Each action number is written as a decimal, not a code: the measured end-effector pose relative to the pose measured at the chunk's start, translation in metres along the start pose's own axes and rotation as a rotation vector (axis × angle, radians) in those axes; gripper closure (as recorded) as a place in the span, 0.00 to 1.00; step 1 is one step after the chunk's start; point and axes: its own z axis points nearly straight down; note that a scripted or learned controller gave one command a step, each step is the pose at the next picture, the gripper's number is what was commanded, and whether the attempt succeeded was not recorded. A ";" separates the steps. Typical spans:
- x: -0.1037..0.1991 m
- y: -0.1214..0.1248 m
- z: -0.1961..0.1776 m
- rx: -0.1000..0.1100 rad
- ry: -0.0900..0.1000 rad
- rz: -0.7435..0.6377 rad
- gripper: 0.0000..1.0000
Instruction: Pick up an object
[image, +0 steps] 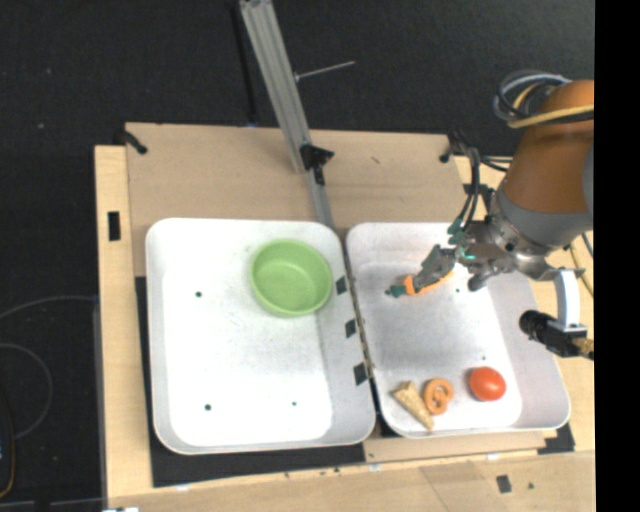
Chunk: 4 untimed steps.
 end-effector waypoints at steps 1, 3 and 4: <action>0.000 0.000 0.000 -0.001 0.000 0.001 0.00; -0.006 -0.001 0.103 0.006 -0.002 0.004 0.00; -0.008 -0.002 0.156 0.006 -0.001 0.004 0.00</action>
